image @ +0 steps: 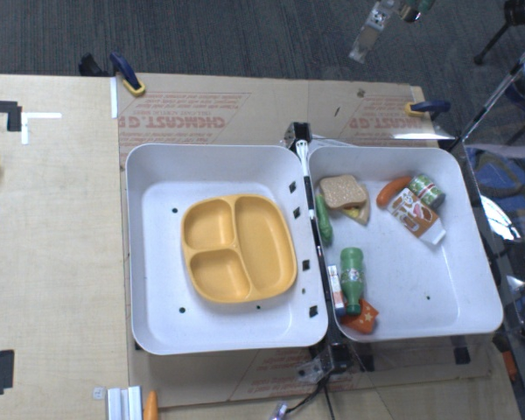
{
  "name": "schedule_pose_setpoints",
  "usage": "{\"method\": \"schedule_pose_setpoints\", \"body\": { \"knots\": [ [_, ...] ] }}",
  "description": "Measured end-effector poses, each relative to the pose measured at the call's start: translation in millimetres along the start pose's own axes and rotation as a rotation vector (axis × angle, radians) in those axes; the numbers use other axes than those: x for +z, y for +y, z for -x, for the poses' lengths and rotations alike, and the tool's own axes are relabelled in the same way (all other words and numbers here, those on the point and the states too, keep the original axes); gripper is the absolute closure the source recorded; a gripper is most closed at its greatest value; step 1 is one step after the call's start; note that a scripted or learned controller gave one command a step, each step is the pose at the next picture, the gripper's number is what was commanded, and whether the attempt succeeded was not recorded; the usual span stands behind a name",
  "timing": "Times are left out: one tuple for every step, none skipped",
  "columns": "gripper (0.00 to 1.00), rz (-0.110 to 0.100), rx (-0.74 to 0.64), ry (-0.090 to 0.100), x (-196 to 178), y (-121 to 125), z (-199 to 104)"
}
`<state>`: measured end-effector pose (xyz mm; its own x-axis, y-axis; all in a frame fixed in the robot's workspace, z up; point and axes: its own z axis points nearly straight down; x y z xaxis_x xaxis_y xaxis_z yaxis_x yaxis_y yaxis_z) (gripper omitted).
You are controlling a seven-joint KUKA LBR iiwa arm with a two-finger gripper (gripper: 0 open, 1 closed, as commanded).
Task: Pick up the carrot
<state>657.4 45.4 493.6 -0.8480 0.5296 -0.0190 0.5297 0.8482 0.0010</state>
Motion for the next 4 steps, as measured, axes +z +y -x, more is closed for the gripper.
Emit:
{"method": "schedule_pose_setpoints", "body": {
  "knots": [
    [1.00,-0.005,0.160,0.019,213,-44,-132],
    [1.00,0.001,-0.169,0.018,251,-60,-145],
    [1.00,0.005,-0.365,0.015,245,-79,-157],
    [1.00,0.008,-0.849,0.018,354,-25,-193]
  ]
}}
